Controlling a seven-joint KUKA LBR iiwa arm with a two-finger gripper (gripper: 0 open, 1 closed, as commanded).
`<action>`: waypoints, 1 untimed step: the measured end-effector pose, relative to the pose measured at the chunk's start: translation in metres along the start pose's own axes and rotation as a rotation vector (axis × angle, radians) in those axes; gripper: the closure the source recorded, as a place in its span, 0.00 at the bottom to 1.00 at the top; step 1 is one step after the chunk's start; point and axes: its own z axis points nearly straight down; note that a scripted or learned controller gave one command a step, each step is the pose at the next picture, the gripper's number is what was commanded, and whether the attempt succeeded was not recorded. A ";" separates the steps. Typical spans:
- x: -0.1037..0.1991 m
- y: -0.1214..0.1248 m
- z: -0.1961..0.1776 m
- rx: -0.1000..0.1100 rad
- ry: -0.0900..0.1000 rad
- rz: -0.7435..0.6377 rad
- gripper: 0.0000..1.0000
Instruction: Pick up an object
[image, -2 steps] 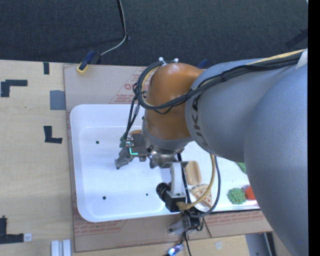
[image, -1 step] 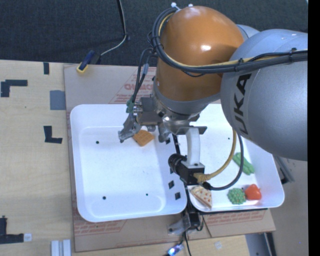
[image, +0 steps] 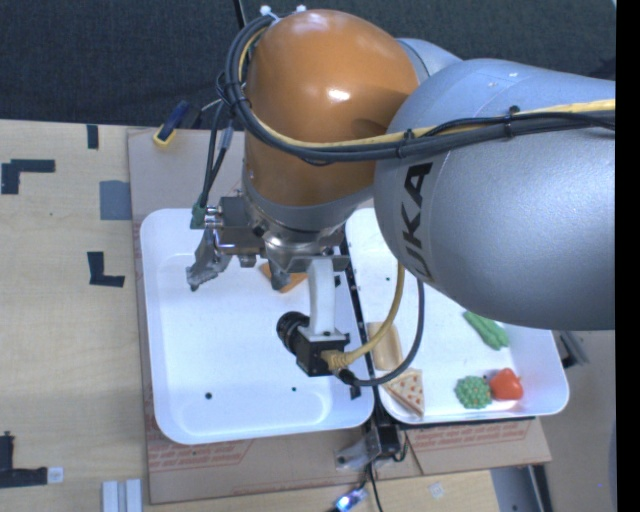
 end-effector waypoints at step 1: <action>-0.003 0.001 -0.100 -0.008 0.004 0.002 0.00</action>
